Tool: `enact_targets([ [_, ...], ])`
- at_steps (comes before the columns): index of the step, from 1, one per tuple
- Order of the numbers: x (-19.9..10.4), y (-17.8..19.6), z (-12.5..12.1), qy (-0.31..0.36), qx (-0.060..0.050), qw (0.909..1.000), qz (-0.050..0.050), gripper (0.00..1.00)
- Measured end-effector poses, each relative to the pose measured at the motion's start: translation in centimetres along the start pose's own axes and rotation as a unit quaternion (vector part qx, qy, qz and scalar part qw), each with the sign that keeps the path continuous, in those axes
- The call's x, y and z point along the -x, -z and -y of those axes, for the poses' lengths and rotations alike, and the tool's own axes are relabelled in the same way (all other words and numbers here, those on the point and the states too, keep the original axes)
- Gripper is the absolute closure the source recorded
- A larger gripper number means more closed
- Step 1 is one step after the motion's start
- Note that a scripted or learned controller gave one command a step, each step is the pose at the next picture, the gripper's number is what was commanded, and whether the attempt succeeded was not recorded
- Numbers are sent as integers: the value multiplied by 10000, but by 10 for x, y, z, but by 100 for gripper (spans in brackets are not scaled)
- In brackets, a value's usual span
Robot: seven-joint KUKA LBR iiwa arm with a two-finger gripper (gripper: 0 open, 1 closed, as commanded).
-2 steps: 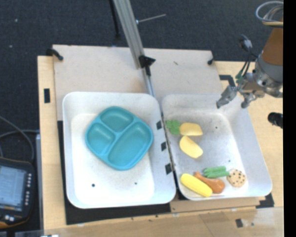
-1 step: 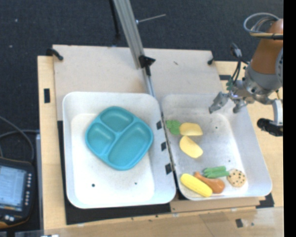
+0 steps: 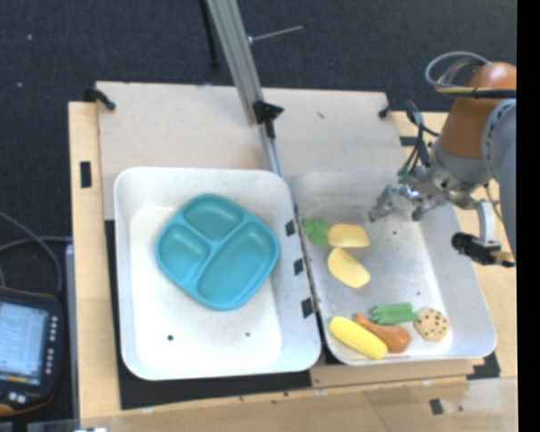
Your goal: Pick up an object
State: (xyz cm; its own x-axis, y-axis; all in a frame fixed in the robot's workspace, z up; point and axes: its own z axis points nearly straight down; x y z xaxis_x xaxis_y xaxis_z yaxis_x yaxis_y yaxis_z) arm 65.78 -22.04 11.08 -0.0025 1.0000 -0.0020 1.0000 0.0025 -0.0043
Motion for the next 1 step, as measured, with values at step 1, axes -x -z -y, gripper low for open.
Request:
enact_targets([
  [1,1,16,-2,16,43,10000,25,100],
])
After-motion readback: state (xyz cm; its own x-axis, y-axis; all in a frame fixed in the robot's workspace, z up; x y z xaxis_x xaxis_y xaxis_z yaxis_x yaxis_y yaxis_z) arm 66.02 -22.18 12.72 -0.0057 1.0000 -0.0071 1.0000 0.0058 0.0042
